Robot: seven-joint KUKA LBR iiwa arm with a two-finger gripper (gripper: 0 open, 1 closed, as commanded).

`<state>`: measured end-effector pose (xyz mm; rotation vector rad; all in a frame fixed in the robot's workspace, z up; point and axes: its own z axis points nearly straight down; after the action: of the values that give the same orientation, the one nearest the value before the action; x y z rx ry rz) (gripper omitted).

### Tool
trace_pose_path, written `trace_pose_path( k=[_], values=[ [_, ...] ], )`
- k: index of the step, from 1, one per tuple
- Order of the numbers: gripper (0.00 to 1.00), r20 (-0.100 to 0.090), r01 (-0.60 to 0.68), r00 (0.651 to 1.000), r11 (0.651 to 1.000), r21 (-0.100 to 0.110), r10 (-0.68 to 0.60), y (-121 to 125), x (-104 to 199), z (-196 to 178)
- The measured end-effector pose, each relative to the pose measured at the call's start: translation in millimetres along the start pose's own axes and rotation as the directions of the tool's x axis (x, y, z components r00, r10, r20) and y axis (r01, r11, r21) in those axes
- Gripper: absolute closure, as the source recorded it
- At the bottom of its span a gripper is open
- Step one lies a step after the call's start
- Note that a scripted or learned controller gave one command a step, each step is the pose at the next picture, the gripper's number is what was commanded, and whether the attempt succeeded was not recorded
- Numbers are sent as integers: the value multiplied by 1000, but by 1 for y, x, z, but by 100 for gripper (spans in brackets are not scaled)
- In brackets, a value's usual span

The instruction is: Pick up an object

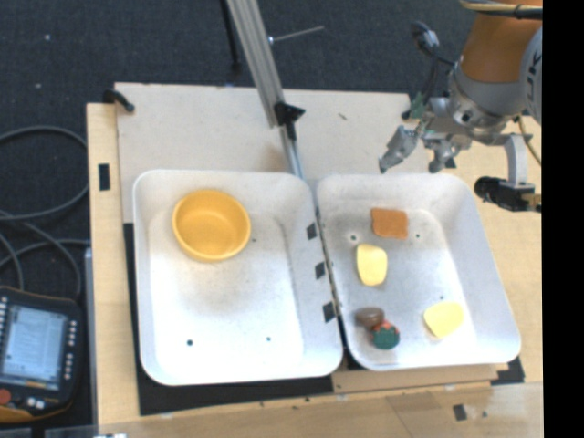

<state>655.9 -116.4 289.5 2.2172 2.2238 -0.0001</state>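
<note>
Gripper: I see the gripper [418,156] above the far rim of the right bin [488,245], its two fingers spread apart and pointing down and left, with nothing between them.
Arm: my arm [497,57] comes in from the upper right, the orange band high up and the grey wrist below it, leaning toward the right bin's back edge.
Writing: I can read no label or brand on anything; the screen of the pendant [35,354] at lower left is too small to make out.
Brown block: a flat orange-brown block [390,223] lies nearest the gripper, in the right bin's far part.
Pale piece: a pale yellow rounded piece [371,265] sits just in front of the brown block, near the bin's left wall.
Yellow wedge: a yellow wedge [443,319] lies toward the near right corner.
Small pieces: a brownish lump [369,317] touches a green and red bit [386,336] at the near left of the right bin.
Bowl: a yellow bowl [212,224] stands upright in the far left part of the left bin [228,336].
Surface: both bins rest side by side on the tan surface [192,126]; a metal post [260,57] slants up from between them.
Floor: dark carpet [91,26] with a loose cable [36,176] lies to the left.
</note>
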Motion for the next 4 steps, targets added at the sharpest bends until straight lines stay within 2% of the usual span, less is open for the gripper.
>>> trace_pose_path(
  k=[1,3,4],
  values=[
    [0,1,0,1000,1000,0,0,0,0,0],
    [0,2,-3,1000,1000,4,3,8,-3,86],
    [0,1,-4,1000,1000,6,4,2,-12,146]
  ],
)
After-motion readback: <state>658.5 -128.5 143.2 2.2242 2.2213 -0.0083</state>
